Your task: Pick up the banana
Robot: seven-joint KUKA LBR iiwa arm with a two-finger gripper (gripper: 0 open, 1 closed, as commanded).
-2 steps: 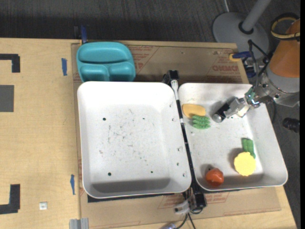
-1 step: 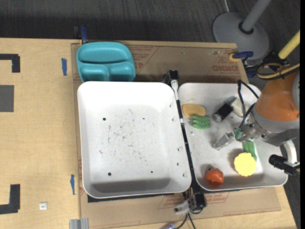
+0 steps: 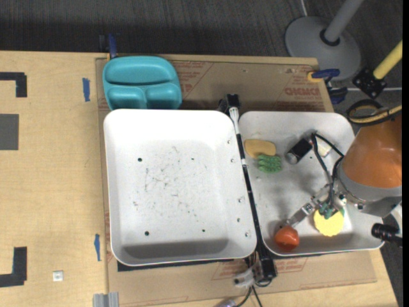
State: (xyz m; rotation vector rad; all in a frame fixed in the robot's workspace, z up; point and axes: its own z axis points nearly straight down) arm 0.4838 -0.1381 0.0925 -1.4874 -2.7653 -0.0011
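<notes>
The banana [image 3: 330, 225] shows as a bright yellow piece near the front right corner of the right bin [image 3: 275, 123], partly covered by the wrist. My gripper [image 3: 317, 211] hangs low over the bin floor, right at the banana's left edge and touching or nearly touching it. The orange band and grey wrist [image 3: 377, 162] block the view of the gripper from above. I cannot make out whether the banana sits between the gripper's tips or only beside them.
A red tomato-like ball [image 3: 287, 236] lies just left of the gripper by the front wall. A pale yellow lump [image 3: 260, 148] and a green toy [image 3: 270, 164] sit at the right bin's back left. The left bin [image 3: 128, 171] adjoins it; a teal tray [image 3: 141, 82] stands behind.
</notes>
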